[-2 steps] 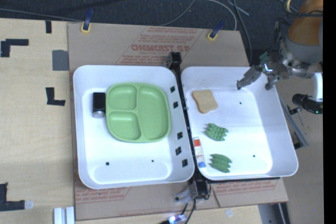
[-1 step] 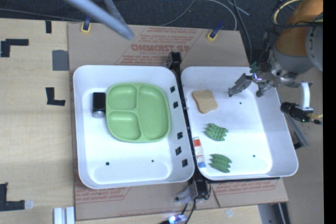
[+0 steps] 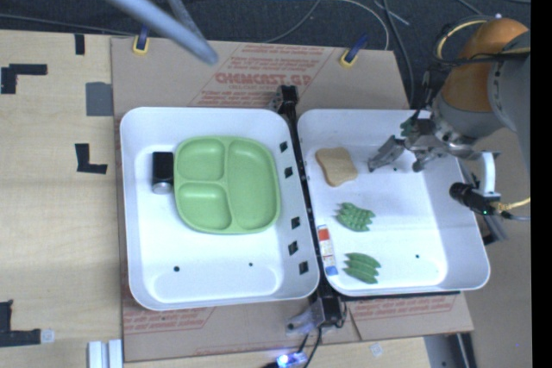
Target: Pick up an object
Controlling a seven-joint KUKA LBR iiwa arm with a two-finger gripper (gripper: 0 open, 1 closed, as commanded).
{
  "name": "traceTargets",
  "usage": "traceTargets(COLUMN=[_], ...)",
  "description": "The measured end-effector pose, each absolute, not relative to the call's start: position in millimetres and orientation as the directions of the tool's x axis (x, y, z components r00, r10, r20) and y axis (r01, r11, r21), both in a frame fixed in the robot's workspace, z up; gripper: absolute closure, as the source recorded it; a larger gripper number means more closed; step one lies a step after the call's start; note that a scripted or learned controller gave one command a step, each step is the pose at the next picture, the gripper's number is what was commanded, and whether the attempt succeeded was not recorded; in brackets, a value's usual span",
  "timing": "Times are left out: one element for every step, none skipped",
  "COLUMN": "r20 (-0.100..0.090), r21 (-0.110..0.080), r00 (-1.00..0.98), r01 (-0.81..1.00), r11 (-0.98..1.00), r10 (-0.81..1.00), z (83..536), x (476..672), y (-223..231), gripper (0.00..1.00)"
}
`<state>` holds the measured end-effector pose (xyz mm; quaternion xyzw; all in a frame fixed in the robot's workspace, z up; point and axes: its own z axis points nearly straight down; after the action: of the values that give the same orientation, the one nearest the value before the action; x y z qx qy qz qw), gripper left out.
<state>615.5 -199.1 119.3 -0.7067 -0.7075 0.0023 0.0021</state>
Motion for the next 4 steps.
traceTargets(r20=[-0.002,-0.002,-0.001,-0.002], r21=[-0.001,0.005,0.004,0.006], r00=[-0.002,-0.002,-0.001,-0.001], r01=[1.0,1.0,1.0,1.0], r11=[0.002,0.002,0.001,0.001], r10=[1.0,1.0,1.0,1.0], z=[133,184,227,281], x=[617.2,628.6,626.7,627.9], y=[-199,-198,-198,-198], gripper=[1.0,1.0,1.0,1.0])
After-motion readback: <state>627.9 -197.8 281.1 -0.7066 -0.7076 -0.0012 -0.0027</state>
